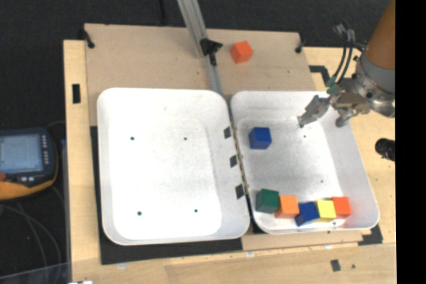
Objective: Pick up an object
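The arm (378,53) comes in from the right and is cut off at the frame edge, so just its orange band and wrist show. The gripper (326,114) hangs over the upper right part of the right bin (346,163), its two fingers spread apart with nothing between them; one finger (309,112) points down-left, the other is shorter in view and harder to make out against the bin rim. A blue cube (260,137) lies alone in the upper left of that bin, well apart from the gripper. Along the bin's near wall sits a row of cubes, touching or nearly so: green (267,200), orange (289,205), blue (307,212), yellow (326,209) and another orange (341,205); where they overlap, their edges are partly hidden. The left bin (166,163) lies beside it. An orange cube (241,52) rests on the bench (133,56) behind the bins, near a slanted metal rail (190,3). A handheld screen (23,159) at the far left is cut off.
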`<action>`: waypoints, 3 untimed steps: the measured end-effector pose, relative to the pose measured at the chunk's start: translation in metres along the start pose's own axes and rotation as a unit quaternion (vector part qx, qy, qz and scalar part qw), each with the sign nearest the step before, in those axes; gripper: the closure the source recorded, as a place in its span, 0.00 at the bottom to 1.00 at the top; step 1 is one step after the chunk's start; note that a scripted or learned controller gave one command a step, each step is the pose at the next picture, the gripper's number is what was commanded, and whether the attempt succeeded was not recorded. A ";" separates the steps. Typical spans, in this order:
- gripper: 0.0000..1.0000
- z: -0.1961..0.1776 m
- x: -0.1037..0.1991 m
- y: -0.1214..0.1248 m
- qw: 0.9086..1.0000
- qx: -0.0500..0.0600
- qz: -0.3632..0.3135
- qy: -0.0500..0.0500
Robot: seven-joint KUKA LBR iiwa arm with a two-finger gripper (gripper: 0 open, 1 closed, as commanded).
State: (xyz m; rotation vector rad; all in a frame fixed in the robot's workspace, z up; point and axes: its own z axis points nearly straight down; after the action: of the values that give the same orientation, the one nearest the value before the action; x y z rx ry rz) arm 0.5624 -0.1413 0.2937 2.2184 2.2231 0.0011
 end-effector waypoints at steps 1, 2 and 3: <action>0.00 0.058 0.013 -0.053 1.000 0.004 0.002 0.001; 0.00 0.098 0.003 0.019 1.000 0.000 -0.001 -0.001; 1.00 0.084 0.002 0.019 1.000 -0.002 0.001 -0.001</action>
State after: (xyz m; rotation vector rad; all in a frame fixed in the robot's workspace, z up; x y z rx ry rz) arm 0.5811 -0.1394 0.2094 2.2177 2.2187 0.0037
